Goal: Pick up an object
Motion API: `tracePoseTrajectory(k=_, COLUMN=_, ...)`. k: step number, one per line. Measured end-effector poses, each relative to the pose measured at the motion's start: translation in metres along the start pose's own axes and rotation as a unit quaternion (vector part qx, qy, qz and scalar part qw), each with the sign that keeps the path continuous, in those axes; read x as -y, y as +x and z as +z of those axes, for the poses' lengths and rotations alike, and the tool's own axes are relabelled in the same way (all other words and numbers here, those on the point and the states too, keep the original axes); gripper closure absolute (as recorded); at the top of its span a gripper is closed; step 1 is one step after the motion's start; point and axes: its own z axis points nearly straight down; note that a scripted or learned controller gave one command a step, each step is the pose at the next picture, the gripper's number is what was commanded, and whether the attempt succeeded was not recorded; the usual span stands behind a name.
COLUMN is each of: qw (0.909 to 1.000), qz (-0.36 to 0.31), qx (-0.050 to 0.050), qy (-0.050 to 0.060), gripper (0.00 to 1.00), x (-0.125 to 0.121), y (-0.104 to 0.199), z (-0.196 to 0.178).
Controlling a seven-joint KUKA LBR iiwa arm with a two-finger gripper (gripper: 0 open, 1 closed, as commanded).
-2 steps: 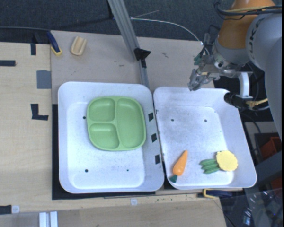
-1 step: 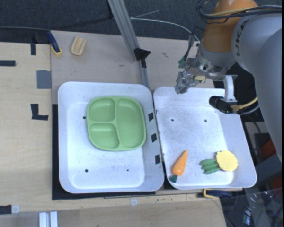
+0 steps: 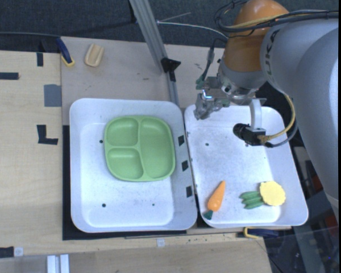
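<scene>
While the grey arm reaches over the right bin, its pincer hangs at the far left corner; I cannot tell its opening. At the near edge lie a carrot and a yellow-green toy.

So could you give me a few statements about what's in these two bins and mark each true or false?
1. The green plate lies in the left bin. True.
2. The carrot sits on the plate. False: it lies in the right bin, near its front edge.
3. The yellow toy is in the right bin. True.
4. The gripper hangs over the carrot. False: it is at the right bin's far edge, well away from the carrot.
</scene>
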Motion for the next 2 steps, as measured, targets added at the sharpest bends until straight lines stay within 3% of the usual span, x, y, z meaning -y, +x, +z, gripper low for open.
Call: tracePoseTrajectory(k=2, qw=1.0, qz=-0.001, qx=0.0, qy=0.0, gripper=1.0, x=0.058, y=0.112, z=-0.002)
